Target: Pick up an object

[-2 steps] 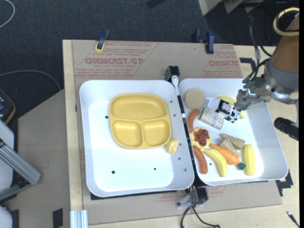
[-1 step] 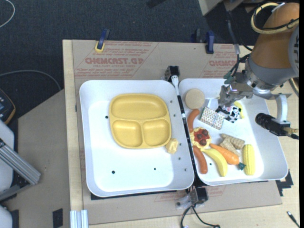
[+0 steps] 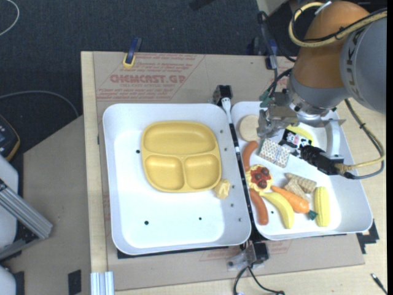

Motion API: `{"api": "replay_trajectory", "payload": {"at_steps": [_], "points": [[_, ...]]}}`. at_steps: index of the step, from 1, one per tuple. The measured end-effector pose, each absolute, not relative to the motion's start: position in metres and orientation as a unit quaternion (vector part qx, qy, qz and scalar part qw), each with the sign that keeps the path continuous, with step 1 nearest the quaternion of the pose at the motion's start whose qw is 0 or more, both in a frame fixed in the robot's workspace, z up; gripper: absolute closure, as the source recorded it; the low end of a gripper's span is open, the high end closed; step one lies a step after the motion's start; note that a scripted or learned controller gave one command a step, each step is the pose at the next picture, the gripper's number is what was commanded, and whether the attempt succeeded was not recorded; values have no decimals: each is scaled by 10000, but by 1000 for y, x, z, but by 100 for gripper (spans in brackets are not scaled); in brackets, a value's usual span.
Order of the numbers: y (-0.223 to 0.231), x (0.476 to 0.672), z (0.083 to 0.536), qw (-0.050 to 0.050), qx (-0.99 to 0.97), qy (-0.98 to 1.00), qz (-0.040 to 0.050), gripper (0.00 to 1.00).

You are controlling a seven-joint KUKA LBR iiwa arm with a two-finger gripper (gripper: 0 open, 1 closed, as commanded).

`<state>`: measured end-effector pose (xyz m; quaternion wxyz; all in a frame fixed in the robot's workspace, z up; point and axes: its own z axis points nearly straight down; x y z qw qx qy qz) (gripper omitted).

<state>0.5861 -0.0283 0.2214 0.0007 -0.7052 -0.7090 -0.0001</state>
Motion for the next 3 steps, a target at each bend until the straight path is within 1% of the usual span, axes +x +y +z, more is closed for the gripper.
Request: {"api": "replay_trajectory", "payload": {"at_steps": [1, 2, 3], "points": [[28, 582, 213, 19, -7048, -7094, 3, 100], [73, 569, 216, 17, -7054, -7088, 6, 100], [75, 578, 235, -11, -7067, -7075, -14, 100]]}}
